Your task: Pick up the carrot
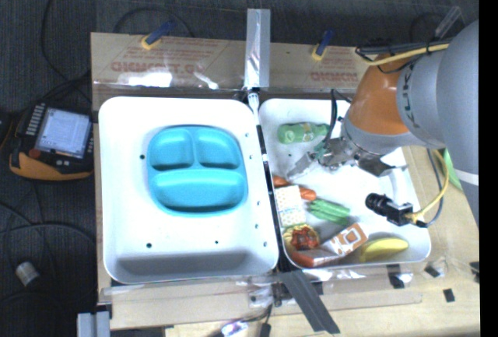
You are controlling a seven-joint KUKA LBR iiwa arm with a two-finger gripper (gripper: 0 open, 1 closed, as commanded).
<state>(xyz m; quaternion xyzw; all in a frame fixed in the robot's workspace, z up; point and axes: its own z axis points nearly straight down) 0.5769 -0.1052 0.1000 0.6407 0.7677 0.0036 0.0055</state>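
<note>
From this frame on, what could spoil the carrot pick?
1. The carrot lies mostly hidden, wedged between the white patterned box and the green vegetable; the fingers may well catch a neighbour instead.
2. It sits close to the right bin's left wall, leaving little room on that side.
3. The gripper hovers nearer the green bottle, so a descent here could miss.

Even, bright overhead light, glare on white bins [109, 195], soft shadows, arm [436, 102] approx. slightly blurred
</note>
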